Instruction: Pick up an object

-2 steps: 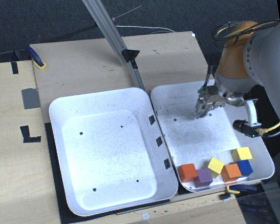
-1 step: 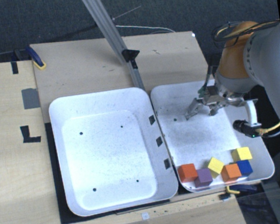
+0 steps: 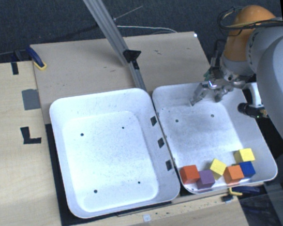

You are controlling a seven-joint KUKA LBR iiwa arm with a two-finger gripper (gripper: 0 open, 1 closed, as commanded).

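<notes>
**Gripper hanging over the far end of the right bin, blocks lying at the near end**

The gripper [image 3: 205, 94] is hovering over the upper part of the right bin [image 3: 249, 136], close to that bin's far rim. Its metal fingers are pointing down and to the left, and nothing is showing between them; whether they are spread or pressed together cannot be told from this slanted view, as the parts are small and blurred together. Behind it, the grey arm [image 3: 275, 80] is reaching in from the right, with the orange band [image 3: 247, 27] sitting above the wrist.

The things to pick are lying well apart from the gripper, clustered along the near edge of the same bin. An orange block [image 3: 190, 173] is sitting at the left of the cluster, with a purple block [image 3: 206, 178] just beside it. A yellow block [image 3: 218, 167] is lying tilted next to the purple one. Further right, a second orange block [image 3: 233, 173] is touching a blue block [image 3: 247, 169], and a second yellow block [image 3: 245, 155] is sitting just behind the blue one.

The left bin [image 3: 62, 147] is lying beside the right one, their rims meeting in the middle. A slanted metal pole [image 3: 108, 28] is rising from the bench [image 3: 13, 169] behind the bins.
</notes>
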